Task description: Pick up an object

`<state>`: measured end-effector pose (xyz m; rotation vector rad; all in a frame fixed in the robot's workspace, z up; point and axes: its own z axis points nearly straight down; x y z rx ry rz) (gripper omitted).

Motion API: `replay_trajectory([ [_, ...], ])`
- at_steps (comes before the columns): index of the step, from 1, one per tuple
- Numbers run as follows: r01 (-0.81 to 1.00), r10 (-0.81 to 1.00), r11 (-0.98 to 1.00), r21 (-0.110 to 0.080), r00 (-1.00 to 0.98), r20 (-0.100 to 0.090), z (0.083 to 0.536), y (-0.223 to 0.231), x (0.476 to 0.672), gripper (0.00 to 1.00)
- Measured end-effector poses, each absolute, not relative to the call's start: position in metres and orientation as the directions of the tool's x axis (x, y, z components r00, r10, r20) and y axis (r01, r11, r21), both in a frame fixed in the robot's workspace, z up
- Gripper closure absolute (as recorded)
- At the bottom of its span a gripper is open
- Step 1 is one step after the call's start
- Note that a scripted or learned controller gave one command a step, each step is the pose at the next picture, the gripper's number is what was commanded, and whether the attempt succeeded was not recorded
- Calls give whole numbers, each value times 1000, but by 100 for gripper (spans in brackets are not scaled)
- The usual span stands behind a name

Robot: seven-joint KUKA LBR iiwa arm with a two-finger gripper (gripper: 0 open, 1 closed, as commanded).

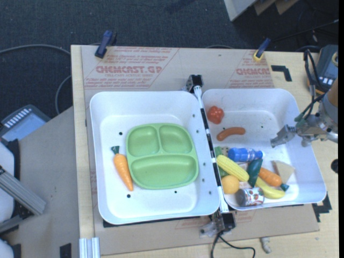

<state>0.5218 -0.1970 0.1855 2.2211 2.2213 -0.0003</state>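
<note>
My gripper [282, 137] hangs over the right bin [252, 98], near its right wall, with nothing visibly in it. To its left lie a sausage [230, 133] and a red tomato [215, 114]. Below it is a pile: a blue bottle [244, 155], a corn cob [232, 167], a dark green vegetable [253, 171], a small carrot [270, 177], a banana [271, 191], an orange fruit [230, 184], a can [249, 196] and a pale cheese wedge [283, 170].
The left bin [102, 144] holds a green divided plate [161, 156] and a carrot [123, 170] beside its left edge. A black hinge strip [205, 130] runs between the bins. Clamps sit at the board's back edge [105, 43].
</note>
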Motion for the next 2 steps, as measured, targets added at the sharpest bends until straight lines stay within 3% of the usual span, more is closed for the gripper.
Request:
replay_trajectory([
  [1,1000,1000,0,-1,0,1,179,-167,489,0],
  [2,1000,1000,1,-2,-1,1,106,-167,479,0],
])
